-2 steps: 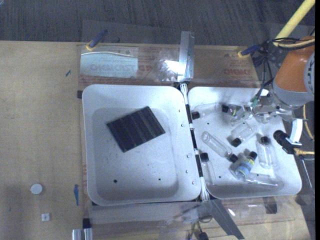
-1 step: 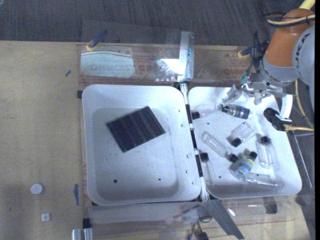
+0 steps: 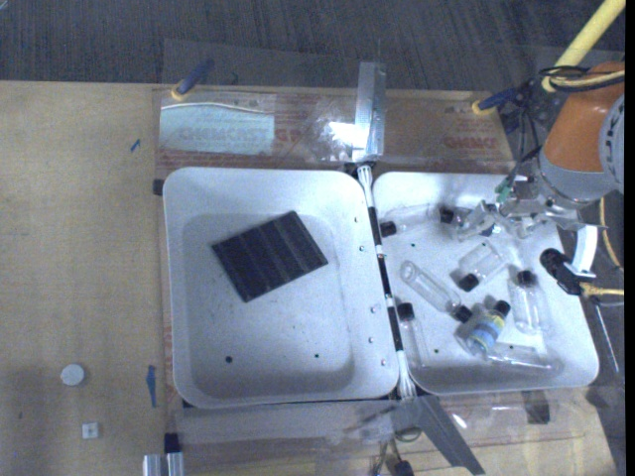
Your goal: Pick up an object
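Observation:
The right bin (image 3: 585,365) holds several clear vials with black caps. One vial (image 3: 429,288) lies slantwise near the bin's middle, another (image 3: 480,262) sits just right of it, and one with a bluish end (image 3: 483,332) rests toward the front. My gripper (image 3: 518,209) hangs low over the back right part of this bin, under the orange band (image 3: 583,139) of the arm. It is close to a small vial (image 3: 458,216) at the back. Nothing can be seen held in it.
The left bin (image 3: 189,365) carries a dark ribbed rectangular mat (image 3: 269,255). A metal bracket (image 3: 370,112) stands behind the seam between the bins. A yellow rod (image 3: 595,26) and cables run at the upper right. A small round disc (image 3: 72,374) lies on the bench at left.

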Motion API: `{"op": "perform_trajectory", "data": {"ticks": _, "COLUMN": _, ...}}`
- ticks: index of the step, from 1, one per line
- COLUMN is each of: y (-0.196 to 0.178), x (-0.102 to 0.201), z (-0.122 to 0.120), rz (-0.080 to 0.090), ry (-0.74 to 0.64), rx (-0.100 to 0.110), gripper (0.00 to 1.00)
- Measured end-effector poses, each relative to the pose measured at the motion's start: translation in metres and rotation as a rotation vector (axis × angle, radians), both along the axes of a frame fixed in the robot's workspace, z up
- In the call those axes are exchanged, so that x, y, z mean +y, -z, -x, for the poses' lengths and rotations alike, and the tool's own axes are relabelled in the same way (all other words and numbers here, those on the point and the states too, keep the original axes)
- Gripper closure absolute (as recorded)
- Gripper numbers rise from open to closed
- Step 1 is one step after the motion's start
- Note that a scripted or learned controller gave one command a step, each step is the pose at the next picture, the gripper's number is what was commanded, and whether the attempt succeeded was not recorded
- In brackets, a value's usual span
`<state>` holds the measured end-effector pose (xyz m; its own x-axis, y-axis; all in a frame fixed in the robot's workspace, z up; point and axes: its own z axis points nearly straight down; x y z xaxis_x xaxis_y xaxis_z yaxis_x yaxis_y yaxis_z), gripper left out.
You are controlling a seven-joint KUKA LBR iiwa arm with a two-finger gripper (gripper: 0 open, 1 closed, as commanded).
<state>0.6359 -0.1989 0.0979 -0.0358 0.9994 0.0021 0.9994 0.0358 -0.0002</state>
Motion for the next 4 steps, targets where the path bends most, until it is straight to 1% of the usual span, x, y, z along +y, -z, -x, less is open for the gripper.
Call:
{"op": "perform_trajectory", "data": {"ticks": 1, "y": -0.050, "x": 0.007, "z": -0.032, "rz": 0.004, "ry": 0.024, "rx": -0.005, "gripper": 0.00}}
{"op": "perform_trajectory", "data": {"ticks": 2, "y": 0.011, "x": 0.006, "z": -0.007, "rz": 0.003, "ry": 0.016, "rx": -0.004, "gripper": 0.00}}
{"op": "perform_trajectory", "data": {"ticks": 3, "y": -0.034, "x": 0.049, "z": -0.032, "rz": 0.004, "ry": 0.043, "rx": -0.004, "gripper": 0.00}}
{"op": "perform_trajectory", "data": {"ticks": 4, "y": -0.010, "x": 0.035, "z": -0.022, "rz": 0.004, "ry": 0.046, "rx": -0.004, "gripper": 0.00}}
